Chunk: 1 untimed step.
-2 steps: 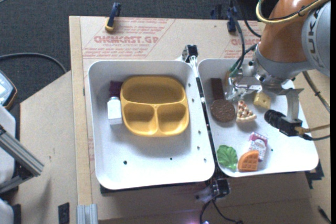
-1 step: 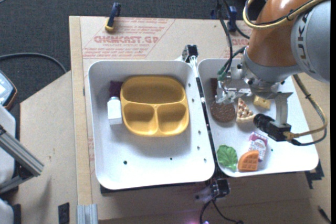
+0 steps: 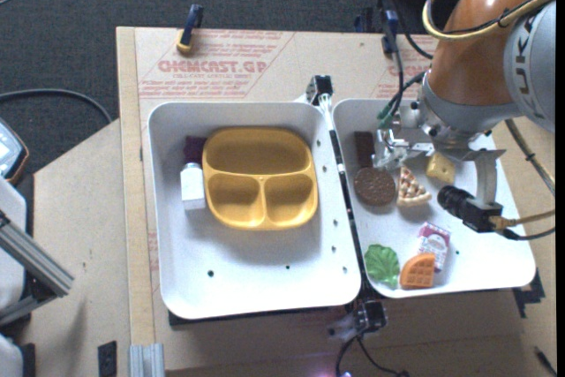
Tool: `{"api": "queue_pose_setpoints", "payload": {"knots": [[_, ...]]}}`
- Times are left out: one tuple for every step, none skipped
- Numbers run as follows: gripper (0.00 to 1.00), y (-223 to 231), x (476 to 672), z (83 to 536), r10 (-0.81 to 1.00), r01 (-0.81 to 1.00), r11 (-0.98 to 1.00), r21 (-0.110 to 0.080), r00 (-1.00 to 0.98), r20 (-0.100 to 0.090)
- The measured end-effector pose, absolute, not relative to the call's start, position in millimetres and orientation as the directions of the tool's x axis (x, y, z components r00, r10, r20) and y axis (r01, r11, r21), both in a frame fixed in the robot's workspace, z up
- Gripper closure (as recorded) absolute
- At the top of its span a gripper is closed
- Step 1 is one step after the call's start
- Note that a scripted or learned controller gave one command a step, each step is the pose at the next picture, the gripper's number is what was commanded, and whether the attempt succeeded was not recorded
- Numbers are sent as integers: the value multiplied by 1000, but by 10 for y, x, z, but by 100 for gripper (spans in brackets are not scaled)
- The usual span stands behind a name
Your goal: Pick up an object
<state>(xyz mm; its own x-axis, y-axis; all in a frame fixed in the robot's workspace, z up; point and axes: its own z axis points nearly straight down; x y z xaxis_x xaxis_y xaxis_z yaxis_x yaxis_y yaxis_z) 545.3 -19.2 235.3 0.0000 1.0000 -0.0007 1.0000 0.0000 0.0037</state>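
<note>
**Toy food in the right bin: what's easiest to grab?**

The claw hangs over the upper part of the right bin, and honestly I can't tell how it's set from this angle. Right below it sit a round brown cookie and a pizza slice, nearly touching each other. My guess is both are light, stiff plastic, a bit slick, not fragile. The cookie lies flat, so I'd pinch it across its rim. The waffle piece and green leaf sit near the front edge. The yellow divided tray fills the left bin.
</note>
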Motion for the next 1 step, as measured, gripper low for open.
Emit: {"api": "queue_pose_setpoints", "payload": {"knots": [[100, -232, 5395, 2143, 1000, 1000, -1, -4, 1, 1]]}}
